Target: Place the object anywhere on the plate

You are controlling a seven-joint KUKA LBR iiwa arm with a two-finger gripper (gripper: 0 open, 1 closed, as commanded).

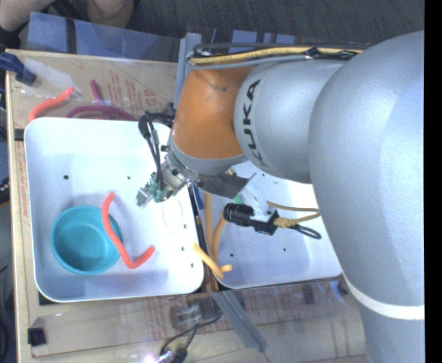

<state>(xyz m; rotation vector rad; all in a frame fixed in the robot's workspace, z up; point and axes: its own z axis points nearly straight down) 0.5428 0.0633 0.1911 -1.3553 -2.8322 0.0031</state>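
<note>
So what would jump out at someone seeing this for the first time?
The huge grey arm with its orange band fills the right side and covers much of the right bin. Its gripper hangs over the middle of the left bin. Below it, at the bin's lower left, a turquoise plate catches the eye, with an orange-red curved strip lying across its right rim.

The arm [304, 104] is covering most of the right bin [297, 267] and is running off the frame's bottom edge. The hand [154, 191] is too small to read its grip.
</note>
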